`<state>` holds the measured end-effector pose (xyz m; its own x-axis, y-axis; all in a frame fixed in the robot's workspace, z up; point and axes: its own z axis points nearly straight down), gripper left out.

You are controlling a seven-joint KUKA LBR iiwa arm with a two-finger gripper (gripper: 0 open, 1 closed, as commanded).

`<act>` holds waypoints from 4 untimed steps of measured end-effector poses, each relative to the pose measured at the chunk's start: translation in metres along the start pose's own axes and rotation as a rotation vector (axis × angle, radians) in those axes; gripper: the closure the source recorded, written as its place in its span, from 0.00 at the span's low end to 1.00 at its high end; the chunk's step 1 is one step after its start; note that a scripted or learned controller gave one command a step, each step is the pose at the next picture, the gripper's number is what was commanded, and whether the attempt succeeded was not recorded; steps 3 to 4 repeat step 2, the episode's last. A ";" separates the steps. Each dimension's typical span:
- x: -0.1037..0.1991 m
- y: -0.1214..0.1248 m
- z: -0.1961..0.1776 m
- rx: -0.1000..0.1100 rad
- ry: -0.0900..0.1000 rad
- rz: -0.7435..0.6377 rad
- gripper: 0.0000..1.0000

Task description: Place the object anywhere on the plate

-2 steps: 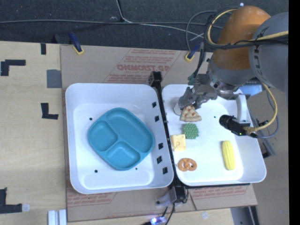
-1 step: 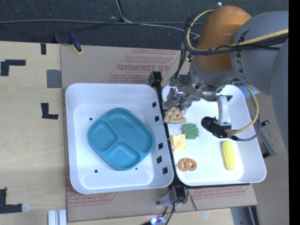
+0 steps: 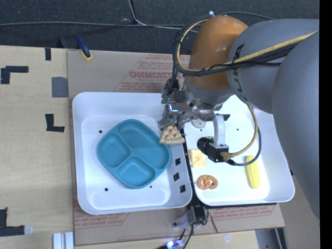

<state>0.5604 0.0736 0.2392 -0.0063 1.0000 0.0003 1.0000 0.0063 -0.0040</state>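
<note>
One tan, grid-patterned waffle wedge (image 3: 171, 135) (triangular), beside blue plate (image 3: 134, 153), under gripper (image 3: 170, 122)

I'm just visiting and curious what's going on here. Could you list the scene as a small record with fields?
plate: blue divided plate, in the left bin
gripper: gripper over the plate's right edge
held object: waffle-like triangular piece at the fingertips, grip unclear
right bin: yellow cheese-like block, pretzel, yellow corn-like piece
</note>
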 end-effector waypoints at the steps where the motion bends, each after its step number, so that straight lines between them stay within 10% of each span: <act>1: 0.053 -0.017 -0.002 -0.001 0.001 -0.001 1.00; 2: 0.049 -0.016 -0.002 -0.001 -0.001 0.003 0.00; 4: 0.049 -0.016 -0.002 -0.001 -0.001 0.003 0.00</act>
